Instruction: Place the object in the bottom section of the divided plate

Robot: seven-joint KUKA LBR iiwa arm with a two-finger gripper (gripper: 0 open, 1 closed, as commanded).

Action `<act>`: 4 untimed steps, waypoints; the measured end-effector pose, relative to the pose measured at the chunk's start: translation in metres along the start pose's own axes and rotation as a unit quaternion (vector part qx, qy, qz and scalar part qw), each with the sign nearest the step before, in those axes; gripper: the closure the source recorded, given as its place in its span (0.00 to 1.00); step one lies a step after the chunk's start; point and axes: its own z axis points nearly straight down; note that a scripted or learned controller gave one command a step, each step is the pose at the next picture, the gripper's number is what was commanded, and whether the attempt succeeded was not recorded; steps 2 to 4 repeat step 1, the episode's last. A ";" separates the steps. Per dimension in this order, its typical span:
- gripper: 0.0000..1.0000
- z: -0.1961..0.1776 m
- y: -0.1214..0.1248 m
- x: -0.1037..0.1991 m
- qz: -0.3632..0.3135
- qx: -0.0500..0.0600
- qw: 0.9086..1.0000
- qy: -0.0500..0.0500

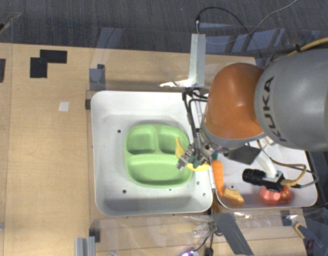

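Observation:
A green divided plate lies in the left white bin, with two small sections at the top and one wide section at the bottom. My gripper hangs over the plate's right rim, beside the top right section. A curved yellow object, like a banana, sits between its fingers and sticks out on both sides of them. The orange and grey wrist hides what lies behind the gripper.
In the right bin lie an orange carrot, a yellow-orange piece and a red fruit-like thing. The wall between the two bins runs just right of the gripper.

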 end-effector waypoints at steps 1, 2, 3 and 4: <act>0.00 0.000 0.000 0.000 0.000 0.000 1.000 0.000; 0.00 0.000 0.000 0.000 0.000 0.000 1.000 0.000; 0.00 0.000 0.000 0.000 0.000 0.000 1.000 0.000; 0.00 0.000 0.000 0.000 0.000 0.000 1.000 0.000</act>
